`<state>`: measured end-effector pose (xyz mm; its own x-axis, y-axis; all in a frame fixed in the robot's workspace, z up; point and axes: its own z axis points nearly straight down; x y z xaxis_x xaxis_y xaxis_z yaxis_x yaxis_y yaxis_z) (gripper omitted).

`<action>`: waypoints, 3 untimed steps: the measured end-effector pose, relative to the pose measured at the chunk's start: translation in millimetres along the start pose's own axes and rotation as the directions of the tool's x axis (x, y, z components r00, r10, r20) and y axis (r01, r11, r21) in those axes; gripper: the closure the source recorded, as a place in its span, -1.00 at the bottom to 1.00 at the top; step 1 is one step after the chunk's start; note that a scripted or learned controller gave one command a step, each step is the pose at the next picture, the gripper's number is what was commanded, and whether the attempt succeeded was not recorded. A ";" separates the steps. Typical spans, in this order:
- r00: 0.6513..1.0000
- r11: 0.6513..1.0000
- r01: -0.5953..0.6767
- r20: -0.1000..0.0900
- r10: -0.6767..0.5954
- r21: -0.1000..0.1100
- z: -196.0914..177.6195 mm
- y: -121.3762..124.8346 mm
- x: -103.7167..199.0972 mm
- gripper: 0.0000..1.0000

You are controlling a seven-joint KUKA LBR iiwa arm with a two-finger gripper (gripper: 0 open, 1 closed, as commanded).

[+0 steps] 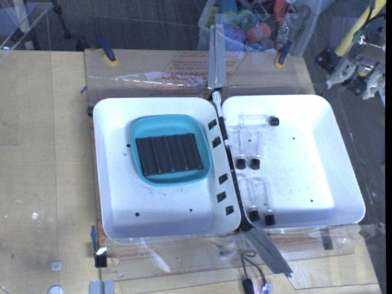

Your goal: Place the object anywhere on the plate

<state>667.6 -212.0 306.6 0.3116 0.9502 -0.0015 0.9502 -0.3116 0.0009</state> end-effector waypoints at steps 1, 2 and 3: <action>0.999 0.999 -0.032 0.000 0.032 0.005 45.0 -0.4 -0.1 -1.00; 1.000 1.000 -0.022 0.000 0.022 0.005 59.4 -0.5 -0.2 -1.00; 0.999 0.999 -0.052 0.000 0.052 0.000 -56.1 -0.4 0.0 -1.00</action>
<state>667.2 -211.8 362.7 0.3607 0.9327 -0.0009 0.9327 -0.3607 0.0011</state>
